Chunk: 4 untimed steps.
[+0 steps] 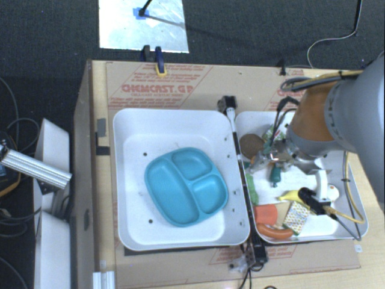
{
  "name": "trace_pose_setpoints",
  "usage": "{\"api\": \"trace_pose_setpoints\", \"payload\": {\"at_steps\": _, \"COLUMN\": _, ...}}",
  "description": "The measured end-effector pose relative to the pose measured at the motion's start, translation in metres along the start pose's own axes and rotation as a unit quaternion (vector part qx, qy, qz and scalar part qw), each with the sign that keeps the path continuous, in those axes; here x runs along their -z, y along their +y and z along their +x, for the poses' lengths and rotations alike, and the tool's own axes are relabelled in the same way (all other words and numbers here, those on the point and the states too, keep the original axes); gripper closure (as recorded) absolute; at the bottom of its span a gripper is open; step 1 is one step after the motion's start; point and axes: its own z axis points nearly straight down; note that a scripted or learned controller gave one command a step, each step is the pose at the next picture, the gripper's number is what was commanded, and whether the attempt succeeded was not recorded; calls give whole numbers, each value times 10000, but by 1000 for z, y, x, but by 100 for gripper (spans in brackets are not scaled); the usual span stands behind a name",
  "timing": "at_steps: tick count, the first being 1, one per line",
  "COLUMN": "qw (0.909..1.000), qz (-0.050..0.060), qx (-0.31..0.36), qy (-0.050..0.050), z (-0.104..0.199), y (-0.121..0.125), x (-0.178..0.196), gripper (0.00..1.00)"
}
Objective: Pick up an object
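Note:
My gripper (272, 161) reaches down into the right bin (343, 232), near its left middle. A small teal object (275, 175) sits right under the gripper tip; I cannot see whether it is held. A brown round object (251, 143) lies just left of the gripper. Below it are a yellow banana-like piece (289, 195), an orange-red block (266, 213), a patterned packet (295, 217) and a reddish sausage (274, 233). A green piece (250, 189) lies along the bin's left wall.
The left bin (135, 137) holds a blue divided plate (186, 185). The arm's grey body and orange band (313, 116) cover the right bin's upper part. A cardboard sheet (156, 86) lies under both bins.

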Motion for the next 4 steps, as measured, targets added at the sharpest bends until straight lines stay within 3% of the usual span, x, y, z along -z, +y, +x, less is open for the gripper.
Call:
{"api": "trace_pose_setpoints", "payload": {"at_steps": 1, "qw": 10000, "qz": 6, "qx": -4, "qy": -3, "z": 0, "y": 90, "x": 0, "gripper": 0}}
{"api": "trace_pose_setpoints", "payload": {"at_steps": 2, "qw": 10000, "qz": 0, "qx": -5, "qy": -6, "z": -18, "y": 62, "x": 0, "gripper": 0}}
{"api": "trace_pose_setpoints", "payload": {"at_steps": 3, "qw": 10000, "qz": 3, "qx": -11, "qy": -1, "z": -10, "y": 28, "x": 0, "gripper": 0}}
{"api": "trace_pose_setpoints", "payload": {"at_steps": 4, "qw": 10000, "qz": 50, "qx": -2, "qy": -10, "z": -18, "y": 80, "x": -1, "gripper": 0}}
